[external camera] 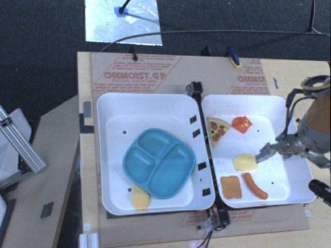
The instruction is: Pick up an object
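The pincer (262, 153) reaches into the right bin (279, 106) from the bin's right side, its tip low over the floor and just beside the right edge of a pale yellow piece (244, 162). Whether its fingers are open or closed cannot be told from this angle, and nothing can be seen between them. The grey arm (315, 133) behind it leans over the bin's right rim.

The yellow piece lies near the middle of the right bin. Toward the bin's front edge lie an orange-tan slice (231, 186) and, to its right, a red-orange sausage (255, 185), the two close but apart. Near the back of the bin a pizza wedge (217, 129) lies against the left wall, with a red piece (241, 123) just to its right.

In the left bin (119, 107) a blue divided plate (159, 161) sits around the middle, and a yellow ridged piece (139, 197) lies at its front-left, partly under the plate's rim. Both bins rest on a cardboard sheet (150, 71) on the counter (57, 138).
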`<state>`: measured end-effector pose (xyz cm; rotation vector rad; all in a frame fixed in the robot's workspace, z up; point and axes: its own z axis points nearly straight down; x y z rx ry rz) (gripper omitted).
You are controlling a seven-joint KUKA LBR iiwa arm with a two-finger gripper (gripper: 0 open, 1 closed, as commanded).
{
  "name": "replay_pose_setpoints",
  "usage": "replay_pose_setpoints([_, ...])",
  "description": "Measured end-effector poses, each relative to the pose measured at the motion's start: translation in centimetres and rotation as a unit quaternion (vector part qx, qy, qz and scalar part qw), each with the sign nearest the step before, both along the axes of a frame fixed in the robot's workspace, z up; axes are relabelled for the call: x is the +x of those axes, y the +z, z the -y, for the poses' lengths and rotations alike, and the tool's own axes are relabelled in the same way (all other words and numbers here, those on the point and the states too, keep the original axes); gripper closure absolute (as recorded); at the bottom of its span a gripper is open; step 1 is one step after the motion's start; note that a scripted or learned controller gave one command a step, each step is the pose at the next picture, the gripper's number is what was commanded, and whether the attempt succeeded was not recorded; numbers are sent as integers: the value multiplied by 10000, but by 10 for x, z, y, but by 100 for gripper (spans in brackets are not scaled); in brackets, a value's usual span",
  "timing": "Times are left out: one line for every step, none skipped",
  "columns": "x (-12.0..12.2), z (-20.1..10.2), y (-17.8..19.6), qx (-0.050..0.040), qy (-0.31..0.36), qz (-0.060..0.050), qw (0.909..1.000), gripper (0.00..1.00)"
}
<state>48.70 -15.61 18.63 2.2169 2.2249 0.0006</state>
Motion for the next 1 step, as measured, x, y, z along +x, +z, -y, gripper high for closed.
replay_pose_setpoints([8,-1,-45,4,-8,-9,10000,0])
